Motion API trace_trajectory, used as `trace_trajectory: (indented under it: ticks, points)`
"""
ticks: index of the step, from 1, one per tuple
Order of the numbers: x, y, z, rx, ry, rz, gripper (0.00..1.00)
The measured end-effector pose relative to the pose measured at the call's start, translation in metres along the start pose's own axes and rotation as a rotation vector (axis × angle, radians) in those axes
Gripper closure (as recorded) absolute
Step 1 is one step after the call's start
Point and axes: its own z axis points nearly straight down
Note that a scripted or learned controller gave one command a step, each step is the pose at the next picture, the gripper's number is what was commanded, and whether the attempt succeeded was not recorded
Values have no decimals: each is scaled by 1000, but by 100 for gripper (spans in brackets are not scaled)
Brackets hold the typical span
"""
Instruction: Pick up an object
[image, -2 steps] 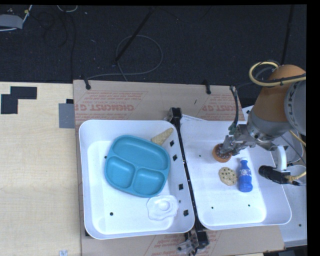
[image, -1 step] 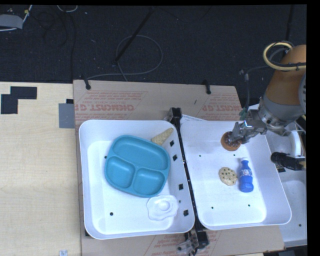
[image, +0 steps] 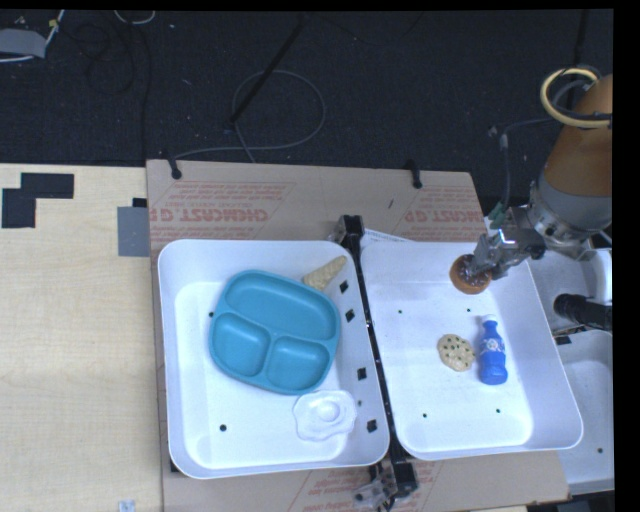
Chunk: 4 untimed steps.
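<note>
The left bin (image: 190, 300) contains a blue divided plate (image: 273, 331), a cone-shaped piece (image: 325, 272) and a white fried egg (image: 323, 414). In the right bin (image: 520, 420), a cookie (image: 456, 351) lies just beside a blue bottle (image: 491, 352). The gripper (image: 487, 256) sits at a brown round item (image: 469, 275) near the bin's back wall. Finger state cannot be determined. Risk: the flat item slips out, or the wall blocks finger travel.

Red print on the cardboard sheet (image: 300, 205) under the bins, upside down and mirrored, apparently "CHEMCAST"; the same red lettering at its near edge, too cut off to read.
</note>
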Motion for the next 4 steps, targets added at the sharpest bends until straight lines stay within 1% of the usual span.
trace_trajectory:
  ticks: [1,3,4]
  points:
    - [47,-15,-8,4,2,-2,100]
    - [151,-36,-19,6,2,-3,100]
    - [198,-41,-10,6,1,-3,100]
